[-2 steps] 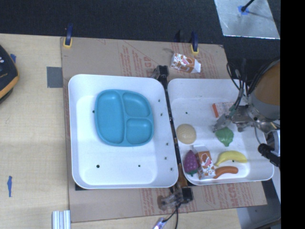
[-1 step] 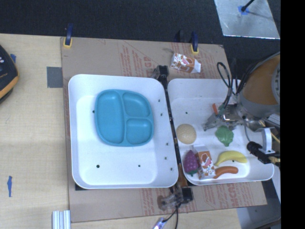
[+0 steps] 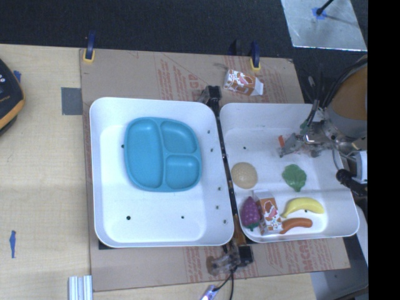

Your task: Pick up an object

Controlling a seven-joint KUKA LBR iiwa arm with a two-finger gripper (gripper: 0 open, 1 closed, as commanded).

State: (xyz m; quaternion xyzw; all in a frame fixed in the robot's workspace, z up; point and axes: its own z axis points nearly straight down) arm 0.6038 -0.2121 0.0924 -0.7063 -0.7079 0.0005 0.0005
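Note:
The right bin point(image 3: 262, 120) holds a tan round bun point(image 3: 244, 174), a green leafy piece point(image 3: 294, 177), a yellow banana point(image 3: 304, 206), a red sausage point(image 3: 296, 224), a purple grape bunch point(image 3: 250, 212) and a small printed carton point(image 3: 269, 215). My gripper point(image 3: 292, 144) hangs over the upper right of that bin, above and slightly left of the green piece, with nothing visibly between its fingers. The arm comes in from the right edge.
The left bin point(image 3: 106, 217) carries a blue divided plate point(image 3: 163, 154). A small printed packet point(image 3: 244, 83) lies on the cardboard behind the right bin. A black and yellow device point(image 3: 9, 99) sits at the far left edge.

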